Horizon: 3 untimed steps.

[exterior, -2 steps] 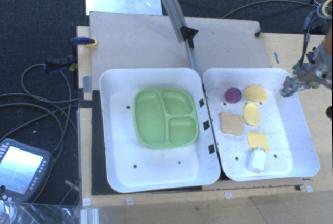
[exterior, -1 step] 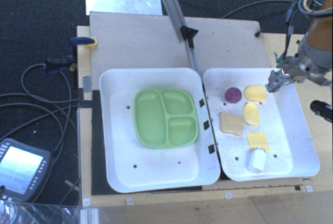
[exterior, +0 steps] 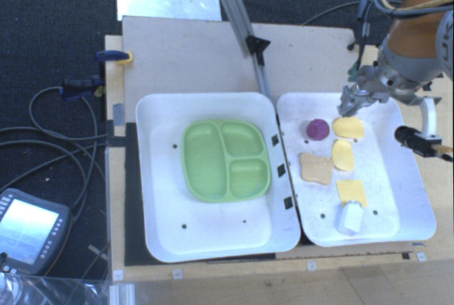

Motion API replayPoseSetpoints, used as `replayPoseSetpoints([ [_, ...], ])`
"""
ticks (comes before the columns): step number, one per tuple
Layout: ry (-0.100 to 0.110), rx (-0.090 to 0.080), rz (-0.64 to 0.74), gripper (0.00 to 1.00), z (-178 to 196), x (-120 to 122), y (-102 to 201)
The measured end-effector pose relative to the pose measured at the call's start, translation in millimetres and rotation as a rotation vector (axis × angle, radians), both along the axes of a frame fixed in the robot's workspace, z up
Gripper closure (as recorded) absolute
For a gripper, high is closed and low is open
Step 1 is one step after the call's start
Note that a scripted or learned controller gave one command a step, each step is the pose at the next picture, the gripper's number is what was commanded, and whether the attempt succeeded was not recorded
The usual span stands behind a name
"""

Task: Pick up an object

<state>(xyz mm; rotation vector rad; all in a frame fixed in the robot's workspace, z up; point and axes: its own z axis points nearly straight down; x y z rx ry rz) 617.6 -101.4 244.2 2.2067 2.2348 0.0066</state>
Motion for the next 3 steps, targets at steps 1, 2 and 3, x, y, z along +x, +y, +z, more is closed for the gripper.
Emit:
replayPoseSetpoints([
  [1,0.002,0.0,-0.001,1.0,-9,7,60],
  [2,-0.001,0.0,-0.001,1.0,-1,22,109],
  [3,0.001,0.001,0.0,1.0,-3,24,170],
])
